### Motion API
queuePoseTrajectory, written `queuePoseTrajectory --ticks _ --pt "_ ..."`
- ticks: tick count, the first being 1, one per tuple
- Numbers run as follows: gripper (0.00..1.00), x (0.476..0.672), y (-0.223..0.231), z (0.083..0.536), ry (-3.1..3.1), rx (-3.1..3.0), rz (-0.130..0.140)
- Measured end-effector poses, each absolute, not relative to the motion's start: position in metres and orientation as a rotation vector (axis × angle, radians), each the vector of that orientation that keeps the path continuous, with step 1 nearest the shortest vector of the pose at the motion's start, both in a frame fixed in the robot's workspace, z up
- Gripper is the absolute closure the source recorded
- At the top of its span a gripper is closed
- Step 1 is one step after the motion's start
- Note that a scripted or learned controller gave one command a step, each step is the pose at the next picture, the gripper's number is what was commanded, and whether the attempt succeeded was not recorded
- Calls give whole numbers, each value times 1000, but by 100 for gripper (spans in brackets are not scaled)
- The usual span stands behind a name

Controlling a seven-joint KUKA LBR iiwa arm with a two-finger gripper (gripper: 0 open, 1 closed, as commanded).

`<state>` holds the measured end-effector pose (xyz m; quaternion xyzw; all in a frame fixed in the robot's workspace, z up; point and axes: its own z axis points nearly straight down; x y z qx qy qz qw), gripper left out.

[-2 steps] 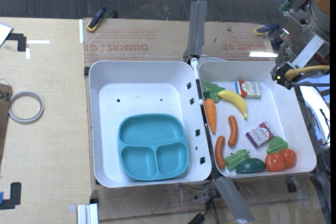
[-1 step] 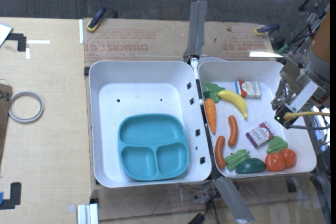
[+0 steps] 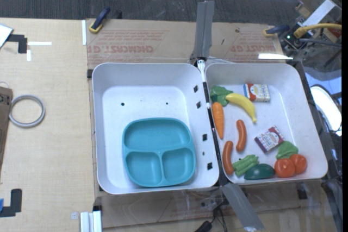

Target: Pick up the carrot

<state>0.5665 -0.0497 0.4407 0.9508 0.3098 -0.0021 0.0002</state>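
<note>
You're looking at the carrot (image 3: 218, 119) lying near the right bin's (image 3: 304, 89) left wall, just beside the banana (image 3: 242, 105). The gripper's state you cannot tell

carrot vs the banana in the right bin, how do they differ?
Colour: the carrot is orange with a green leafy top; the banana is yellow. Shape: the carrot is straight and tapers to a point, the banana curves. Pose: the carrot lies along the bin's left wall, the banana runs diagonally. Both lie flat in the right bin, close together.
</note>
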Motion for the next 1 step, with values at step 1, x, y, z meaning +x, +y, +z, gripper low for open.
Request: queuePoseTrajectory --ticks 1 --pt "100 478 -62 381 1024 2969 -7"
